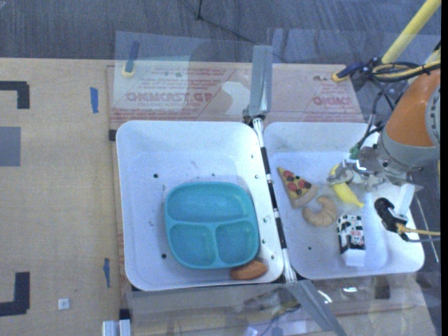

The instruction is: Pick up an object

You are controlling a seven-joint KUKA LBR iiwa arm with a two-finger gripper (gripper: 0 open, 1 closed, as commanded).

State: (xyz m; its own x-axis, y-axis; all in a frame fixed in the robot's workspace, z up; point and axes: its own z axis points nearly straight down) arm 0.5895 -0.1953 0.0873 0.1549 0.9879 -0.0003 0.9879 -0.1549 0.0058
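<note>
Right bin (308, 140): gripper (348, 176) over banana (347, 192); pizza (297, 186), croissant (320, 211) beside.

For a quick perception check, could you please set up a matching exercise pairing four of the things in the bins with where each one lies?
Things:
1. teal divided plate
2. pizza slice
3. croissant
4. milk carton

Places:
A. right bin, nearest its bottom edge, below the banana
B. middle of the left bin
C. right bin, just below and right of the pizza slice
D. right bin, close to the divider between the bins

Pairs: 1-B, 2-D, 3-C, 4-A
</note>
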